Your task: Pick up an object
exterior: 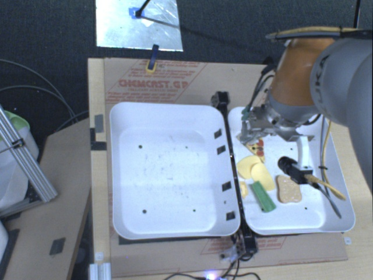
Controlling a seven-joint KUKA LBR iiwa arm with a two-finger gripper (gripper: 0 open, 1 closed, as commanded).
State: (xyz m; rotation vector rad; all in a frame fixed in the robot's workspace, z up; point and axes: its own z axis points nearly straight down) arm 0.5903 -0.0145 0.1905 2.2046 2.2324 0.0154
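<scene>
While the grey arm leans in over the right bin, its gripper hangs low above the far left part of that bin, close to the wall it shares with the left bin. Whether the gripper is spread or pressed together cannot be told from this slant, and nothing can be seen pinched in it.

The objects to pick all lie in the left half of the right bin. A small red-and-yellow piece sits on the bin floor just toward the bin's near side from the gripper. Nearer again lies a yellow disc, with a paler yellow piece touching it. A green stick lies slantwise toward the bin's near wall, just beside the paler piece. A tan slice rests about mid-bin, near the green stick but apart from it. A small yellow bit lies against the bin's left wall.

Beneath the right bin a printed cardboard sheet spreads out under both bins.
</scene>
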